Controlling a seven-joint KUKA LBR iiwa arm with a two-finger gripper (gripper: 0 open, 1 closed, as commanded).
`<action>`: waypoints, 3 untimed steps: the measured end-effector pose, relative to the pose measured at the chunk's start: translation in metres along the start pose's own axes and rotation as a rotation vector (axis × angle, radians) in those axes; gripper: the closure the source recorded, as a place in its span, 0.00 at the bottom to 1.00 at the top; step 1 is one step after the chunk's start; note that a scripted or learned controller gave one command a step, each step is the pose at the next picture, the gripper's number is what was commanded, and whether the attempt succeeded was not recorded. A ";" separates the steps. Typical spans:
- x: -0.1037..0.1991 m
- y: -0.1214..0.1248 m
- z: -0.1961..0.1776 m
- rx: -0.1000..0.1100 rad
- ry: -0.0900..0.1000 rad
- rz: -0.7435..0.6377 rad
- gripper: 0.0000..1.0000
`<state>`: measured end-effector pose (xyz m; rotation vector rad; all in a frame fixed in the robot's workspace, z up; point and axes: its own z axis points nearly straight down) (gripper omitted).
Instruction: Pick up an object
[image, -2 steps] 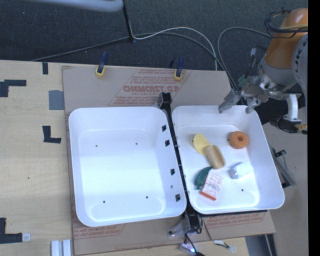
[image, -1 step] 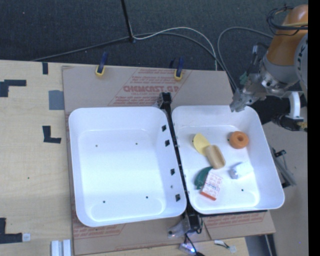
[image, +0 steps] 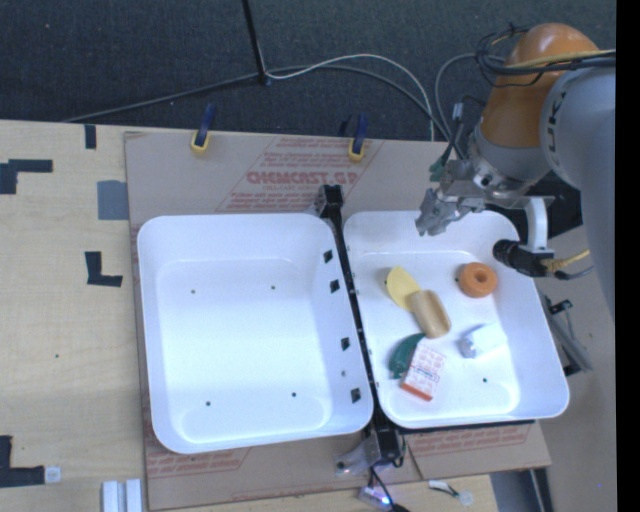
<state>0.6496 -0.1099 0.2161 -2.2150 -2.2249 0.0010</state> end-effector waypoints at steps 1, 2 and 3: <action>0.040 -0.044 -0.034 -0.005 0.000 0.001 1.00; 0.054 -0.134 -0.005 0.001 -0.001 0.005 1.00; 0.090 -0.065 0.001 -0.002 -0.002 0.001 1.00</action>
